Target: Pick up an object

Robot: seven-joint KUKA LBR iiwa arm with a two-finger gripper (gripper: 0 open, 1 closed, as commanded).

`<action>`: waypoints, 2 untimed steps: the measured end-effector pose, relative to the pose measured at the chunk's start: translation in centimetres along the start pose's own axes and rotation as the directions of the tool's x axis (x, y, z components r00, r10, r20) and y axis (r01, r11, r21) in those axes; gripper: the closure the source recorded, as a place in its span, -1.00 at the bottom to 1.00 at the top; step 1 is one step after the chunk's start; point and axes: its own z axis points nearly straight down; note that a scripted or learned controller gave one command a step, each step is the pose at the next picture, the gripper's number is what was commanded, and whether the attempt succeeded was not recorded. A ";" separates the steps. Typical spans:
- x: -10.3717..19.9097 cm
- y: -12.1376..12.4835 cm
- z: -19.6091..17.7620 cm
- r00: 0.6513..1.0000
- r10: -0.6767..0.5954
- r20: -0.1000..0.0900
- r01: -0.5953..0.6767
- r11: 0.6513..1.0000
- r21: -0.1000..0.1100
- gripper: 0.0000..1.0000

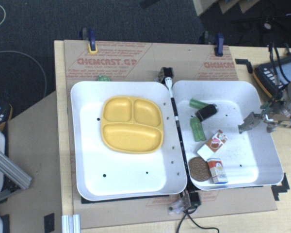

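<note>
The tool (252, 123) hangs over the right bin (262, 174), its grip state unclear.

pincer (247, 125): grey metal fingers | silver wrist block | black cables

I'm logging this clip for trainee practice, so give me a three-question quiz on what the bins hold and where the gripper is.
1. True or false: the yellow plate lies in the left bin.
2. Which lies nearest the front edge of the right bin? A green sticks B black block C brown disc
3. Fill in: the gripper is over the ____ bin.

Key: 1 true; 2 C; 3 right.
</note>
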 end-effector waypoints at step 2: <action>7.6 1.7 12.6 1.000 0.000 0.000 0.000 1.000 0.000 -1.00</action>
